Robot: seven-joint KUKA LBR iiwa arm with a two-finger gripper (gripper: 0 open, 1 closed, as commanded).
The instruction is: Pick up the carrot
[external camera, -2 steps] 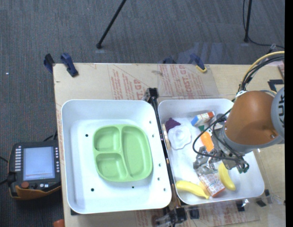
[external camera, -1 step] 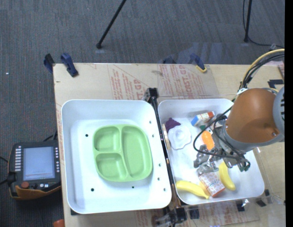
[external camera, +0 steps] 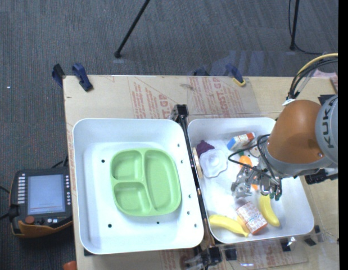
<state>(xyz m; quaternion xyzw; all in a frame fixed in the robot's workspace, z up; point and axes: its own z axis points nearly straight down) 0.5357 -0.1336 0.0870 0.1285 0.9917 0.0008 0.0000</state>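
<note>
Our gripper hangs low in the right bin; we cannot tell how its fingers stand. The carrot lies just beside it, by a small bottle. We think we must reach it next. Two bananas and a snack pack crowd close

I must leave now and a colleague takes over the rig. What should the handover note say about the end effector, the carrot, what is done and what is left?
End effector: low inside the right bin, over the middle of the clutter. Whether it is open or shut cannot be told.
Carrot: a small orange piece in the right bin, partly hidden under the arm, just above the end effector. Nothing shows it gripped.
Nearby: two bananas and a small packet along the near side of the bin.
Left bin: holds a green divided plate.
Done: arm brought over the right bin.
Left: grip the carrot and lift it.
</note>
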